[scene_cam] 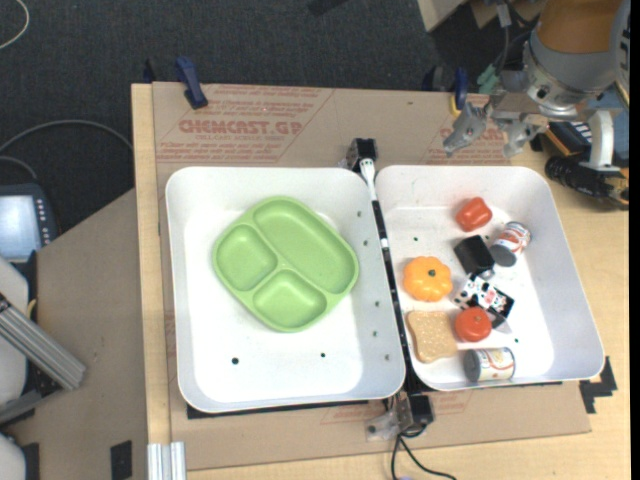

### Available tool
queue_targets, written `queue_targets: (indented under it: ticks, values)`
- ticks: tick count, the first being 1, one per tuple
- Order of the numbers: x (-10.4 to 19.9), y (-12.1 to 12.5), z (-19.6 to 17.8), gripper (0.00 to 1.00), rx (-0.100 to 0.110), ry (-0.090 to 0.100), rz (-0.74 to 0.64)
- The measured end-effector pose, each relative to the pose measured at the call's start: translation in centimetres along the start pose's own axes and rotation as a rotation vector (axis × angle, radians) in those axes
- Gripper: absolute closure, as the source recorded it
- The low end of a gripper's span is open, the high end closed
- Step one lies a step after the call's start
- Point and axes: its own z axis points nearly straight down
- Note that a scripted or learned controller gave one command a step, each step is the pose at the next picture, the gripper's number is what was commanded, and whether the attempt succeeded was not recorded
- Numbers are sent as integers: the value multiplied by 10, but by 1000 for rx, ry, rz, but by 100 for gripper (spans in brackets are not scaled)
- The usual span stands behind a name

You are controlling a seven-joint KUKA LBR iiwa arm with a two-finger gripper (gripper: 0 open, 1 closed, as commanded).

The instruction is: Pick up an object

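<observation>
A green divided plate (286, 263) fills the left bin (190, 298). The gripper (490, 128) hovers released, grasping nothing, at twelve o'clock above the right bin (570, 308). An orange pumpkin (427, 279) and red tomato (473, 213) crowd together, risking a mis-grasp.

Brown bench top (250, 118), red lettering printed across far part. Blue clamp (190, 82) at far left edge, second blue clamp (460, 86) at far edge toward right. Two shallow white bins side by side on top: left bin (200, 368), right bin (575, 318), inner rims touching along centre line. Black clip (362, 151) at far end of that seam, another black clip (415, 408) at near end. Bare board visible around bins on all sides.
</observation>
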Motion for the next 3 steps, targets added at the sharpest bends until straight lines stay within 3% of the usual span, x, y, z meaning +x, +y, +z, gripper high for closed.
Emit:
queue_targets:
  ticks: [1,2,3]
  values:
    - [10,4,-222,0,-24,-4,-2]
    - [11,5,-222,100,-8,-4,-2]
    - [-103,-69,-192,100,4,-3,15]
